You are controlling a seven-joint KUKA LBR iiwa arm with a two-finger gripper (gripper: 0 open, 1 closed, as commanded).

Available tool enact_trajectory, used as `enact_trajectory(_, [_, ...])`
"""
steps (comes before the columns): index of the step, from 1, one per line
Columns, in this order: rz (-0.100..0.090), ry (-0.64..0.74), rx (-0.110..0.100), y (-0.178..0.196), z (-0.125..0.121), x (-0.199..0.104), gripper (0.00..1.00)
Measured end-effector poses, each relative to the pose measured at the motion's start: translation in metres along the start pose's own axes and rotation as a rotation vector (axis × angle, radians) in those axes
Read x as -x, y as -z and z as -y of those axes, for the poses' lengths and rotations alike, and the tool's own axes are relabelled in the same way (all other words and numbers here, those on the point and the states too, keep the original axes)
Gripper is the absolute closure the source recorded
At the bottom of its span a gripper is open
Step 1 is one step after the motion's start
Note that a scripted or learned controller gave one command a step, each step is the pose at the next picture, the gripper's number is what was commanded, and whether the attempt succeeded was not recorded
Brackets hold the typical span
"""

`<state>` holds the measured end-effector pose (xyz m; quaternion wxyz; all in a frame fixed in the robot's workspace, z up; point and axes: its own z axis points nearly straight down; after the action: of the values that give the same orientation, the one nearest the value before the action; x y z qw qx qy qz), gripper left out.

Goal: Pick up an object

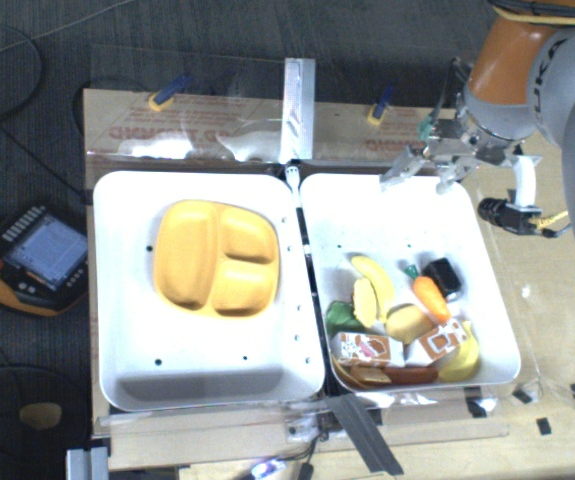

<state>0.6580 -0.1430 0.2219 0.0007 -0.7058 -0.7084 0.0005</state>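
While the arm [527, 48] reaches in from the right, its jaws [425, 171] hang over the far rim of the right bin [487, 268], near that bin's back edge. The two fingers [399, 171] stand spread apart, with nothing between them, so the jaws are open and bare.

Things to pick lie heaped in the right bin's near half, well apart from the jaws. A black block [442, 276] sits toward the bin's middle, just beside a carrot [430, 296] that lies at a slant. Left of these rests a banana [372, 271], with a pale yellow slice [364, 301] against it and a green leafy piece [341, 317] at the slice's left. A yellow lump [407, 322] sits between the slice and the carrot. Along the near wall lie a small carton [363, 348] with red print, an orange-and-white box [443, 339] and another yellow fruit [461, 359] in the near right corner; a brown piece [387, 375] shows beneath the carton.

The left bin [127, 348] holds a yellow tray [215, 258] with compartments, lying flat near its middle.

Beyond the desk [537, 408], on the dark floor at left, rests a handheld pendant [42, 253] with a screen.
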Motion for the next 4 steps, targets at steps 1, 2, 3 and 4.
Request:
enact_trajectory(1, [-0.002, 0.226, 0.0, -0.125, 0.114, -0.004, 0.0])
enact_trajectory(2, [-0.001, 0.146, 0.0, -0.096, 0.114, -0.041, 0.0])
enact_trajectory(3, [-0.003, 0.146, -0.002, -0.088, 0.114, -0.041, 1.0])
enact_trajectory(4, [-0.005, 0.146, -0.004, -0.08, 0.114, -0.042, 1.0])
